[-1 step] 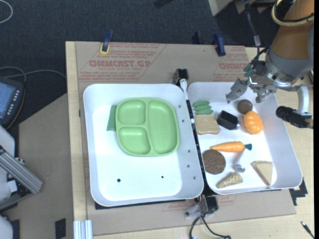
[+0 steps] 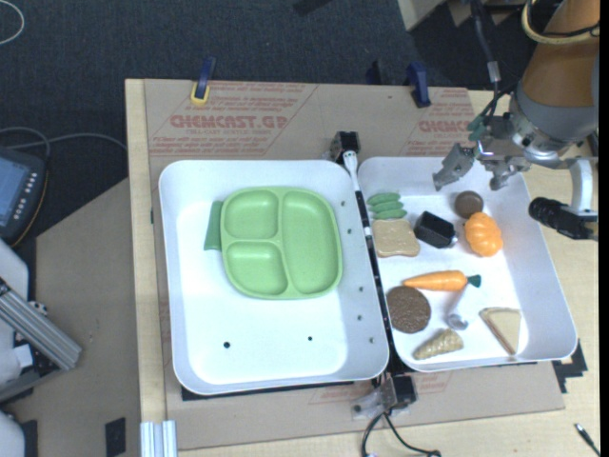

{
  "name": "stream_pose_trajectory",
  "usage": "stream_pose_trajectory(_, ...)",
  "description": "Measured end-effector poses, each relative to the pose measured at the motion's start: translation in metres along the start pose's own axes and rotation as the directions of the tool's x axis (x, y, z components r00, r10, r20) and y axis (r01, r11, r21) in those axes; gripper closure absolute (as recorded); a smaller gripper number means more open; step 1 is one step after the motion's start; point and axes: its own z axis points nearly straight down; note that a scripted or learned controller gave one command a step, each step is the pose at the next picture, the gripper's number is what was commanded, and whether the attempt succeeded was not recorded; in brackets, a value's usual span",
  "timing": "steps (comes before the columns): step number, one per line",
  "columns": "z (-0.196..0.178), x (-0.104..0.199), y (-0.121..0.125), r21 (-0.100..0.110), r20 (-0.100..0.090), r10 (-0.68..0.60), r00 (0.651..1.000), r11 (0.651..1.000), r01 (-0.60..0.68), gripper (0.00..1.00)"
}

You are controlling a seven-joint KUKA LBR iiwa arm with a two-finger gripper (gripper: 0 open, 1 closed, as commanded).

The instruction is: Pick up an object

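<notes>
My arm (image 2: pixel 563 60) is a thick rounded body, orange above and grey below at the wrist, ending in a small grey metal hand (image 2: pixel 483 165) trailing thin cables.

Arm (image 2: pixel 561 55) cut off by top & right edges; only wrist end in frame. Gripper (image 2: pixel 483 163) over right bin's (image 2: pixel 552 293) far edge, fingers too blurry to tell open vs closed. Green pad (image 2: pixel 211 227) mostly hidden under tray (image 2: pixel 281 241) in left bin, just a strip showing at tray's left side. Small grey bit (image 2: pixel 458 322) below carrot (image 2: pixel 438 280), too small to ID. Dark screen (image 2: pixel 17 193) cut by left edge. Rail (image 2: pixel 38 327) & white part at bottom-left corner cut off too. Cable (image 2: pixel 400 436) at bench's near edge runs out the bottom.
</notes>
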Motion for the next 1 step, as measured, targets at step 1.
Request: stream_pose_trajectory(1, 0.0598, -0.0057, 0.0041, 0.005, 0.000, 0.001, 1.000, 1.000, -0.001, 0.00)
